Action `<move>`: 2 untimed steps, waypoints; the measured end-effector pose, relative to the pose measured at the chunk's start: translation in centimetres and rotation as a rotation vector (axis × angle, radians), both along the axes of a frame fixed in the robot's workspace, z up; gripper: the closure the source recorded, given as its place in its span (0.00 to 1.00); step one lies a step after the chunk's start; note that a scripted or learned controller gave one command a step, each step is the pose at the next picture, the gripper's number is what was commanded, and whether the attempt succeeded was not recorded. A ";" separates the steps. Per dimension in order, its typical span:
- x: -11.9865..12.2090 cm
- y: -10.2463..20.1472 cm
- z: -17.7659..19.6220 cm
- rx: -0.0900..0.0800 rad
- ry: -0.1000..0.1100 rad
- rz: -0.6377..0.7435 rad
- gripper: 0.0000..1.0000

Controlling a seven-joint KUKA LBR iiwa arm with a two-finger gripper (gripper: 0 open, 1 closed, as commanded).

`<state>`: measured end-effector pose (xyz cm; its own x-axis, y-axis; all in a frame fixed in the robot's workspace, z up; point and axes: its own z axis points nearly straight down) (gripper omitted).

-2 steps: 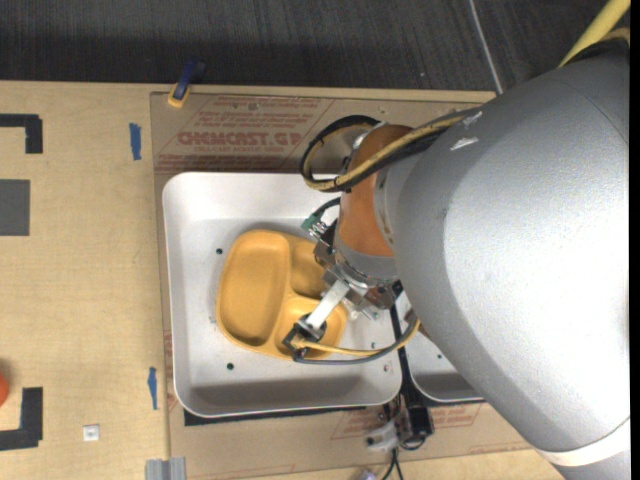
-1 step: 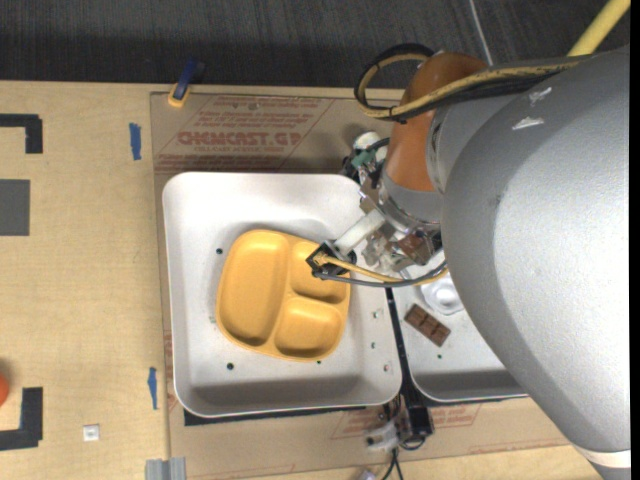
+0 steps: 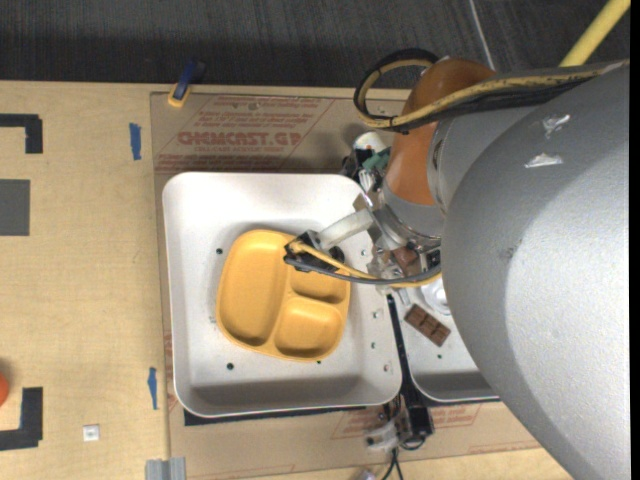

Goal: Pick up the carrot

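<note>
1. Tool (image 3: 378,240) low over the right edge of the white bin (image 3: 190,268) at frame centre, just beside yellow tray (image 3: 270,293); open or closed, can't tell.
2. Carrot: can't place it, maybe hidden under the arm (image 3: 540,268).
3. Step, best guess: reaching in for the grab.
4. Next up: locate carrot, centre over it, squeeze, lift.

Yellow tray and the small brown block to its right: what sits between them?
Camera view: nothing loose. Between the yellow tray and the brown block lie the left bin's bare floor and rim, then the right bin's rim.
</note>
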<state>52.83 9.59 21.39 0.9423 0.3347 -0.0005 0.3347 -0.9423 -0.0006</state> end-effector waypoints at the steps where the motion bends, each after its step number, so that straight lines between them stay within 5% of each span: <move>1: -4.6 1.1 -2.8 0.000 0.002 -0.139 1.00; 2: -4.9 0.9 2.0 0.000 -0.002 -0.110 1.00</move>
